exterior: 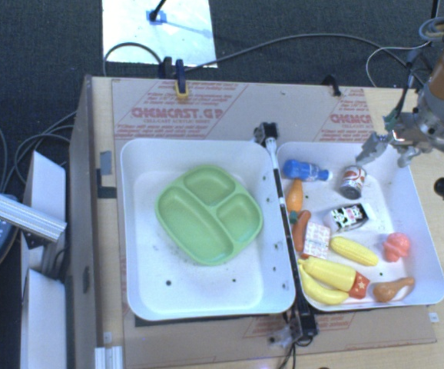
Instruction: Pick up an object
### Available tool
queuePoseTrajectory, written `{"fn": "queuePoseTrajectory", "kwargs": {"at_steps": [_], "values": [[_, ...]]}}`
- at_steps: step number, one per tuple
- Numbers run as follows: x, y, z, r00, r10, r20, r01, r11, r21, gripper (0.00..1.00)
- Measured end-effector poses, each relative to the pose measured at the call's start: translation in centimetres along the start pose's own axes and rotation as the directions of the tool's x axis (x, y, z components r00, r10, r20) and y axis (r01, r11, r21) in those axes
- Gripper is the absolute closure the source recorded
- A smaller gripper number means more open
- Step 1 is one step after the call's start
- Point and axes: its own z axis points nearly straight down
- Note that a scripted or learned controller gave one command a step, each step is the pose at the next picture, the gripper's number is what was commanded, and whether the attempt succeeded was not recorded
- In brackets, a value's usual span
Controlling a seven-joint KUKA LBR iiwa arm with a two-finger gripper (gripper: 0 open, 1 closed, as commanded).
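Arm: grey w/ orange band, in from the right, wrist above the right bin's far right corner.
Gripper (388,147): two fingers spread, nothing between them; hangs over the far edge of the right bin (425,229), just right of the can.
Left bin (141,229): green divided plate (209,215) sits mid-floor, a bit toward the far side.
Right bin, far edge: blue bottle (306,171) lying on its side nr the far left corner; small can (352,181) beside it, tipped.
Right bin, left wall: orange carrot-like piece (295,196), reddish sausage shape (302,227) below it, both close to the divider.
Right bin, mid-floor: black/white carton (349,217); pink-white packet (316,241) touching the sausage shape.
Right bin, near edge: corn cob (352,250), banana (322,284), yellow-red piece (336,274), drumstick (392,288) at the near right corner.
Right bin, right wall: pink lump (396,246), apart from the rest.
Step (judged): approach/pre-grasp; no obj picked yet, all lie on the bin floor.
Likely target: the can, being closest to the fingertips; can't be sure.
Next move needs: shift slightly left, descend w/ fingers astride the can, close, lift. Can is round & tipped, so may roll or squirt out; bin wall close by, little clearance.
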Motion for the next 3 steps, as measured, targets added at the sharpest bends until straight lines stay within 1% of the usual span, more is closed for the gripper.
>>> {"fn": "queuePoseTrajectory", "kwargs": {"at_steps": [1,2,3], "values": [[-2.1,3.2,8.5,1.000,0.002,-0.001,-0.002,1.000,0.002,0.00],[-2.9,5.7,14.4,1.000,-0.001,0.000,0.001,1.000,0.001,0.00],[-2.2,5.5,16.8,1.000,-0.002,0.000,0.002,1.000,0.001,0.00]]}}
